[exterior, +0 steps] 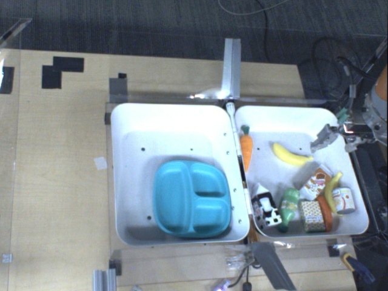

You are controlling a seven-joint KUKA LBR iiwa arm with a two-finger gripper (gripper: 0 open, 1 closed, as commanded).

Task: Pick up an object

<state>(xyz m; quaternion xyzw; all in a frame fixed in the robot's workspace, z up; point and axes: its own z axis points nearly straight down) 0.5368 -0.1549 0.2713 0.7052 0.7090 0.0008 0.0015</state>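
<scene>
Two white bins hold toys; small carton's print is unreadable.

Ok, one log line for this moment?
claw: above right bin, far right | state: cannot tell | nearest: banana | left bin: blue tray

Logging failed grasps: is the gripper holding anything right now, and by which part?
Nothing: the gripper hangs over the right bin, nothing between its fingers.
</scene>
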